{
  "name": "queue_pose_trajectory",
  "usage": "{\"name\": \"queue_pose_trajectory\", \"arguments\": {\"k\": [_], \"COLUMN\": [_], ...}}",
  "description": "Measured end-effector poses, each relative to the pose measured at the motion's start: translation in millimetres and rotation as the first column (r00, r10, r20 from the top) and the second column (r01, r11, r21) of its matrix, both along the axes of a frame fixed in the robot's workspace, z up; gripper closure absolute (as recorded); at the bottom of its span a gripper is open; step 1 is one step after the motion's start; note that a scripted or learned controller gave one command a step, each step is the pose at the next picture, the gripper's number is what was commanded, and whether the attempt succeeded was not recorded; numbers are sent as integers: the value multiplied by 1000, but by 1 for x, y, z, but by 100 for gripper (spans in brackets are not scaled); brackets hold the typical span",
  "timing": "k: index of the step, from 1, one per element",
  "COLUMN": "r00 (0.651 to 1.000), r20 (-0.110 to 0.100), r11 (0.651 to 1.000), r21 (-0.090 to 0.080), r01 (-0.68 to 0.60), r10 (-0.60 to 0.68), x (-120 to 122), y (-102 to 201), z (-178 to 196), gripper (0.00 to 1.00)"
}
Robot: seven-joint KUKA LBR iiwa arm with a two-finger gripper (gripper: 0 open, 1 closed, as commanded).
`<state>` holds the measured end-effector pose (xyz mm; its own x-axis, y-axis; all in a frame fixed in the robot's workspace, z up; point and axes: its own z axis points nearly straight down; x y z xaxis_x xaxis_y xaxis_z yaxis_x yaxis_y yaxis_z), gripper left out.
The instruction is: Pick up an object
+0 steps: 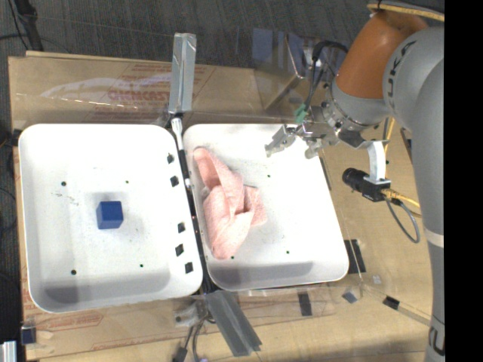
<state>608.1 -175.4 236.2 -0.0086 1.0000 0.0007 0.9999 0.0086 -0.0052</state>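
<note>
You're looking down at the grey KUKA arm w/ its orange band (377, 47), reaching in from the right over the far edge of the right-hand shallow white plastic bin (302, 202). Its two-finger metal gripper (294, 143) hangs above the bin's upper-right area, fingers spread apart w/ a clear gap between them and nothing pinched there. One fingertip (273, 146) points left toward the bin's middle, the other (311, 151) sits nearer the right wall. Neither touches cloth or bin floor as far as you can tell.

The crumpled pink fabric cloth (226, 202) lies in the same bin, against its left wall, well apart from the gripper. It's soft, folded over itself in thick ridges, long top-to-bottom, w/ a lobe bulging right at mid-height.

In the left-hand shallow white plastic bin (45, 164) you see a small blue cube (110, 214), hard-edged and matte, sitting alone left of centre on the smooth speckled floor.

Both bins have rounded corners and low walls; they stand side by side, touching, on a brown cardboard sheet (226, 81) w/ faded red print. A black cable w/ a yellow lead (392, 196) hangs beside the arm, right of the bins.
</note>
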Motion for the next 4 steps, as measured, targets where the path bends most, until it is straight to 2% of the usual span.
{"name": "queue_pose_trajectory", "arguments": {"k": [1, 2, 3, 4], "r00": [998, 997, 997, 999], "r20": [-2, 3, 3, 3], "r11": [998, 997, 997, 999], "r21": [0, 1, 1, 0], "r01": [-65, -76, -80, -35], "r10": [65, 76, 80, 35], "x": [-24, -62, -61, -13], "y": [71, 55, 55, 95], "z": [-116, -144, -134, -20], "gripper": [0, 0, 100, 100]}}
